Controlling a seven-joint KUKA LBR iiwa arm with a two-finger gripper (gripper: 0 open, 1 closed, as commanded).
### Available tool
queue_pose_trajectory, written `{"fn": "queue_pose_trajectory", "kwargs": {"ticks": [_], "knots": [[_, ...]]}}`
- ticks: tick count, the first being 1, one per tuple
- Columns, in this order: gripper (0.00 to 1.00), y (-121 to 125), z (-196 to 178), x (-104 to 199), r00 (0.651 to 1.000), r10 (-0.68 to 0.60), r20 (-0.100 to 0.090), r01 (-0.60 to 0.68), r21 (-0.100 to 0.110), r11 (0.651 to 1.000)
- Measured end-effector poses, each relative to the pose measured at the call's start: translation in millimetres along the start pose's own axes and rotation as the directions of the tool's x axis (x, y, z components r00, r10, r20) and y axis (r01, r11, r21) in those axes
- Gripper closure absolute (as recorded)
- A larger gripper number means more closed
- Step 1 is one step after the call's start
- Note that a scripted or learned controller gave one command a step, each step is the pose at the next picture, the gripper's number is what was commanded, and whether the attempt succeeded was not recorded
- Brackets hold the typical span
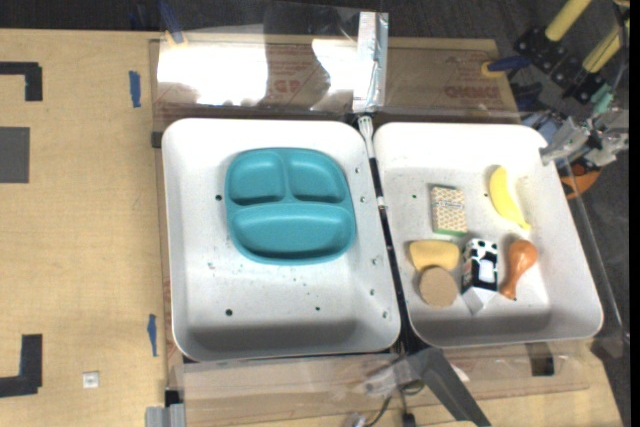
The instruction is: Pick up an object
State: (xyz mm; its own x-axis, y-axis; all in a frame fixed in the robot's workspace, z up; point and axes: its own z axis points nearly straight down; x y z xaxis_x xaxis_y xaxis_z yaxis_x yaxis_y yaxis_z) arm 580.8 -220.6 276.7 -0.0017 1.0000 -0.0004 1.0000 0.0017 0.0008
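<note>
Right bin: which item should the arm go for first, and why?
Probably move over the banana in the right bin and come down on it. It lies apart from the other pieces near the far right wall, while the black-and-white block, orange piece and tan pieces crowd together. The teal tray looks too broad.

- A teal, three-compartment plastic plate point(290, 205) is seen in the left shallow white bin point(190, 295).
- A sheet of clear plastic film point(270, 55) is laid on the tan cardboard-covered bench point(80, 245) behind the bins.
</note>
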Motion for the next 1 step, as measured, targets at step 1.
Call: {"fn": "queue_pose_trajectory", "kwargs": {"ticks": [1], "knots": [[0.0, -59.7, 138.4, 15.3, 0.989, 0.146, -0.002, -0.146, 0.009, 0.989]]}}
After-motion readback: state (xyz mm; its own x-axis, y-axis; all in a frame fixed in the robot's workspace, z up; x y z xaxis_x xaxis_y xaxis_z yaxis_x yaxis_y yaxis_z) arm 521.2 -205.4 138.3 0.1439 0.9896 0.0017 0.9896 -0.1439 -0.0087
